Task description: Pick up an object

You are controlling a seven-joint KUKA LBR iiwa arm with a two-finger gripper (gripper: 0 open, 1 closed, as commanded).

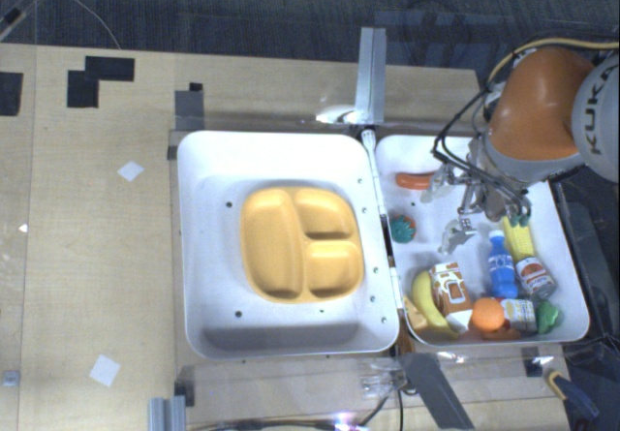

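My gripper [459, 229] hangs over the middle of the right bin [573, 303], fingers pointing down and spread apart with nothing between them. Just below it lie a small carton [449, 286] and a banana [423, 299]. To its right stand a blue bottle [501, 268] and a yellow corn cob [521, 238]. A red-orange carrot-like piece [415, 181] lies at the bin's top left, and a small teal ball [401, 228] sits near the left wall. An orange [487, 314], a can [535, 276] and a green item [548, 317] crowd the bin's lower right.
The left bin [208, 187] holds a yellow divided tray [298, 243]. A metal post [370, 71] rises behind the wall between the bins. The arm's orange band [538, 109] and cables overhang the right bin's upper right corner.
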